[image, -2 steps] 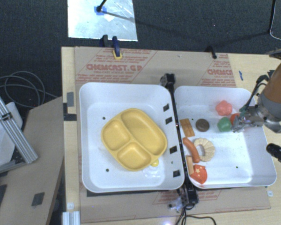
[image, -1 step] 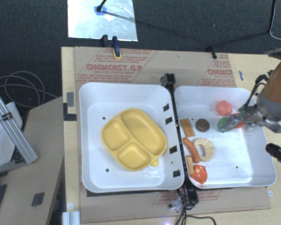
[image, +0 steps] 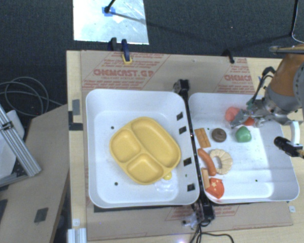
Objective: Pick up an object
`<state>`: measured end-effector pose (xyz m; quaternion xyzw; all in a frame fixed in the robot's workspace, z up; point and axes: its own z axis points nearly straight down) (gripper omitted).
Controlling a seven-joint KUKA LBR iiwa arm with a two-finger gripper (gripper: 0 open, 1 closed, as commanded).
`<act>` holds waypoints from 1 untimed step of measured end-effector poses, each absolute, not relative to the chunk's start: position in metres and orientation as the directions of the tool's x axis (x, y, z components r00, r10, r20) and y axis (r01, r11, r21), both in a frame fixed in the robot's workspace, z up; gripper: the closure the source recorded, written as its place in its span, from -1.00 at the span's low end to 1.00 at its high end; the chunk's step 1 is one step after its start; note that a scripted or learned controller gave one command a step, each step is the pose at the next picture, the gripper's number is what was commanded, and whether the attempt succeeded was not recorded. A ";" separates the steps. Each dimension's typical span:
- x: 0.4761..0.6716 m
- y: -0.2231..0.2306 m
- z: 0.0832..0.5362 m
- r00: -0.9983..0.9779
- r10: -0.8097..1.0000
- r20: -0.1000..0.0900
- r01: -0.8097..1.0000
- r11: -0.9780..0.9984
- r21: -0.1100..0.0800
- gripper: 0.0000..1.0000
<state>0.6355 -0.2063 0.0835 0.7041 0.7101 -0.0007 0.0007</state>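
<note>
Two white bins sit side by side on the table (image: 76,151). The left bin (image: 99,110) holds a yellow divided plate (image: 144,149) with three compartments, lying at a slant near the middle.

The right bin (image: 278,178) holds a scatter of toy food. A small orange-red piece (image: 232,113) lies near the bin's upper middle, and a green piece (image: 243,134) sits just below and to the right of it. A brown round piece (image: 219,134) lies left of the green one, with a tan cracker-like block (image: 202,137) beside it near the divider. Lower down, a pale ring like a doughnut (image: 223,161) touches an orange sausage (image: 206,161), and a red piece with a small star (image: 215,187) rests near the bin's lower left corner.

The arm (image: 289,80) comes in from the right, over the upper right part of the right bin. Its gripper (image: 245,116) hangs low just beside the orange-red piece and above the green one. I can't tell whether it is released or clenched, or whether it touches either piece.
</note>
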 end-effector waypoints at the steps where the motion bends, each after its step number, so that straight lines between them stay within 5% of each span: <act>1: 0.659 -0.210 0.084 -0.011 1.000 0.010 0.998 0.012 -0.060 -1.00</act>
